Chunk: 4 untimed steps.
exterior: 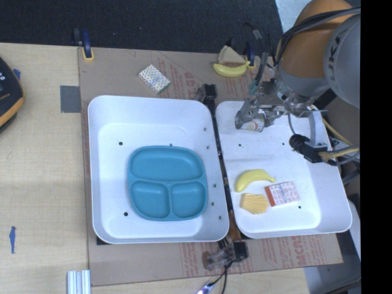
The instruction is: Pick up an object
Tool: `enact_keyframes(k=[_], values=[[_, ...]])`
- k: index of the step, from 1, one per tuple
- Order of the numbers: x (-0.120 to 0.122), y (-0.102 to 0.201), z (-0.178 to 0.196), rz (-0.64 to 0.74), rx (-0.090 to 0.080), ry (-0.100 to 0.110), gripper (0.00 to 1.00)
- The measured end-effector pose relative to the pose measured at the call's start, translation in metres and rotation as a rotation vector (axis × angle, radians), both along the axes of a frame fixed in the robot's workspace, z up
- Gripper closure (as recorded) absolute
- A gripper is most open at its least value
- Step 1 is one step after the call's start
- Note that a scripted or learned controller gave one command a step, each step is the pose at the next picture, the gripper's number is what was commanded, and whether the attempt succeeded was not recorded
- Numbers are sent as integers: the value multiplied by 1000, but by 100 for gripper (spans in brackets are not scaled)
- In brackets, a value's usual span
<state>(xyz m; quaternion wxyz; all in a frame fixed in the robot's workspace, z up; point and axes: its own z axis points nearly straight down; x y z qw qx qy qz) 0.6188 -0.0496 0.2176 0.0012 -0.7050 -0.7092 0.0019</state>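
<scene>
left bin [98,164]: white, shallow, on my far side
blue plate [166,182]: three compartments, flat in the left bin's middle
cardboard sheet [184,72]: brown, under both bins
patterned packet [154,78]: on the cardboard, just above the left bin
loose banana [230,70]: yellow, on the cardboard outside the bins, touching a tan wedge [231,55]
blue clamp [87,46]: at the cardboard's top left corner
grey tape [70,98]: on the wooden bench [37,195], at the cardboard's left edge
yellow-black device [7,97]: cut off at the frame's left
dark mat [153,8]: beyond the bench
metal bar [78,282]: bottom left
</scene>
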Motion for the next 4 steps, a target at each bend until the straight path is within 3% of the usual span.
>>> enact_keyframes(k=[1, 2, 3, 4], values=[[-64, 41, -7, -1, 0, 1, 100], [-64, 53, -4, -1, 0, -2, 100], [-75, 98, -13, 0, 0, 1, 100], [-81, 74, 5, -3, 0, -2, 100]])
